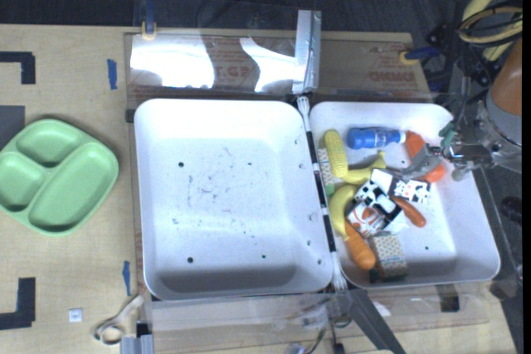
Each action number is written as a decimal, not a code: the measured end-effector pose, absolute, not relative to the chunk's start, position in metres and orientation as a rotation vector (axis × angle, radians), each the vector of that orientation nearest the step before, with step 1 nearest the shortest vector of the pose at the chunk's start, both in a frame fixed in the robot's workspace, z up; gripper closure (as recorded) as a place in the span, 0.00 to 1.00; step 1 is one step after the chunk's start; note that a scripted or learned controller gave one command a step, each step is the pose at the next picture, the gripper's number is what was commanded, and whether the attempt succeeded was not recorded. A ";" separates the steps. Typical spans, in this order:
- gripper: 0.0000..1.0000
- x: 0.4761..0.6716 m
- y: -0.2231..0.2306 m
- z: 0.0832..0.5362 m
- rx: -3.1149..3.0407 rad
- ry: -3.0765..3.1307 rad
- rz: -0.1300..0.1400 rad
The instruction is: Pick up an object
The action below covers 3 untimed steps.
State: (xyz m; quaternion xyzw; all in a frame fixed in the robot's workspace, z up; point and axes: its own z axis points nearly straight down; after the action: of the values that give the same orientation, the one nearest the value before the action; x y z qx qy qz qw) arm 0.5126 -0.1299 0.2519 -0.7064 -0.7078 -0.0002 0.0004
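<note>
The right bin (474, 259) holds a heap of small things: a blue bottle (375, 137) at the back, a yellow corn cob (333, 152), a banana (343, 203), an orange carrot (358, 249), a black-and-white block (375, 193), a white die (412, 191) and a speckled brown block (390, 254). An orange-red piece (413, 143) lies by the bin's right side. My gripper (430, 159) reaches in from the right, low over the bin's right part. It sits just beside the orange-red piece and above the die. Nothing shows as lifted.
The left bin (166, 261) sits beside the right one, sharing a middle wall. A green divided plate (54, 176) lies on the bench at far left. A clear plastic panel (216, 54) stands behind the bins. Cables and stands (489, 21) crowd the upper right.
</note>
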 end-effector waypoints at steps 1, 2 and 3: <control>0.00 0.542 -0.178 0.204 -2.123 -2.316 -0.001; 0.00 0.563 -0.191 0.156 -2.184 -2.256 -0.001; 0.00 0.595 -0.210 0.096 -2.177 -2.263 -0.019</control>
State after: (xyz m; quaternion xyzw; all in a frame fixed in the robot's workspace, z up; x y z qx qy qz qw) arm 0.5951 -0.2098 0.0963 -0.6934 -0.7205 -0.0061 0.0006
